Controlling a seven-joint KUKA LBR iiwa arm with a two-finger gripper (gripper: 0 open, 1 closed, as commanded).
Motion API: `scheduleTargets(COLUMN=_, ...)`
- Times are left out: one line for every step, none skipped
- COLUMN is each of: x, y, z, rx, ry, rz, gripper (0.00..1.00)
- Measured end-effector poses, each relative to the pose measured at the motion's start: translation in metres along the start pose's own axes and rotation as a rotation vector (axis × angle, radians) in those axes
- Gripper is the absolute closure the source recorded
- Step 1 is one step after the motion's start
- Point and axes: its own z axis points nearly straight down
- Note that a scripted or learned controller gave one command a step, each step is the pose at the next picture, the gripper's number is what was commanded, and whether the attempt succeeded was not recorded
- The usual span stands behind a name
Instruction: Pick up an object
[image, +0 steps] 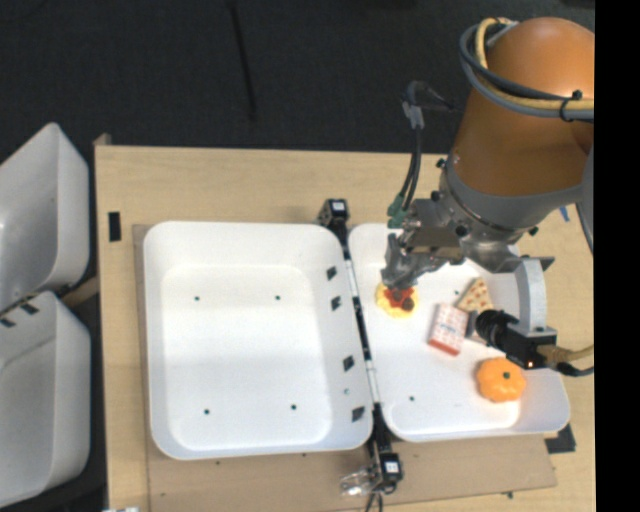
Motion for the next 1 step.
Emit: scheduleTargets(x=0.0425, y=0.0356, z=-0.0823, rx=-0.013, ry=0.003, rz=-0.008, gripper=1.0)
